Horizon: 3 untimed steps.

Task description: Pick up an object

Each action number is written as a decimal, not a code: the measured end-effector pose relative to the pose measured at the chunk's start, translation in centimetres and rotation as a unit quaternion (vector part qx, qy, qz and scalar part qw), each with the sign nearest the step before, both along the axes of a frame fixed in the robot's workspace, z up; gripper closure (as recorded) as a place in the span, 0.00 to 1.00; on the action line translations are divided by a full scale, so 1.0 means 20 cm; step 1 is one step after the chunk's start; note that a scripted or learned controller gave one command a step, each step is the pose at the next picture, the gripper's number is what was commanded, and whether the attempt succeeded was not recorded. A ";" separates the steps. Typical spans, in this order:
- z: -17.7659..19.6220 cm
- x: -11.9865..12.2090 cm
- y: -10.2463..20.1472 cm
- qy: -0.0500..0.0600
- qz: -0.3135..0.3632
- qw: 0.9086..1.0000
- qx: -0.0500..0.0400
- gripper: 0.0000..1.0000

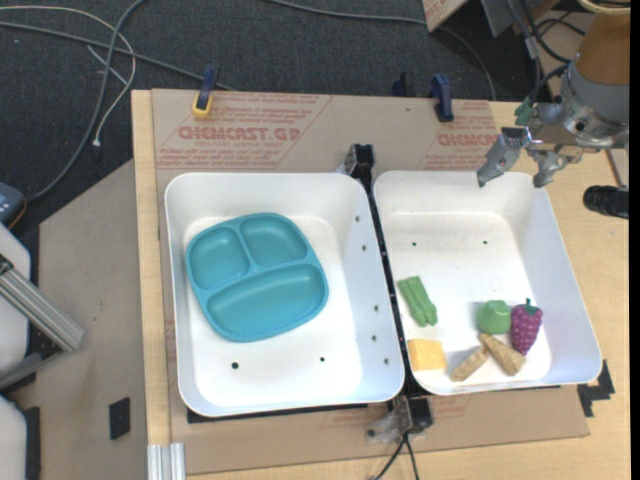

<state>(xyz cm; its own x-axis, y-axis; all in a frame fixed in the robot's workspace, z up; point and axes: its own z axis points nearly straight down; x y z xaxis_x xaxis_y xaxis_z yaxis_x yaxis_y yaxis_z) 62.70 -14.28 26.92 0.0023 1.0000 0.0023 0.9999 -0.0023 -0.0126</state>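
Closest to the camera, along the front edge of the right bin, there's a little cluster of toy food: a yellow cheese block, a tan bread stick lying at a slant just beside it, and another brown piece crossing toward the purple grapes. A green round item sits touching the grapes on their left, and a green pickle-looking thing lies a bit apart, closer to the divider between the bins. Any of these could be the object to grab — all of them are resting on the bin floor, none lifted.

The left bin has a teal divided plate with three compartments lying flat in the middle.

The gripper is up at the back rim of the right bin, near its far right corner, well apart from the food pile. Its two fingers are spread, with nothing between them — you can see the white bin wall through the gap. The grey arm with its orange band comes in from the upper right.

Both bins sit on a cardboard sheet held by blue clamps at the back edge.
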 end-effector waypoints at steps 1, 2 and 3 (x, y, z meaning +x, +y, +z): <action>0.03 0.01 0.00 -0.006 0.001 1.000 -0.001 0.00; -0.21 -0.02 -0.03 -0.003 0.001 1.000 -0.001 0.00; -0.52 -0.03 -0.03 -0.003 0.001 1.000 0.000 0.00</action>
<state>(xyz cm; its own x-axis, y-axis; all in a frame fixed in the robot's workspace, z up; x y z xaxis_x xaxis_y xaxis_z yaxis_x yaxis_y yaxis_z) 62.08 -14.81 16.43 0.0003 1.0000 0.0020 1.0000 -0.0003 -0.0074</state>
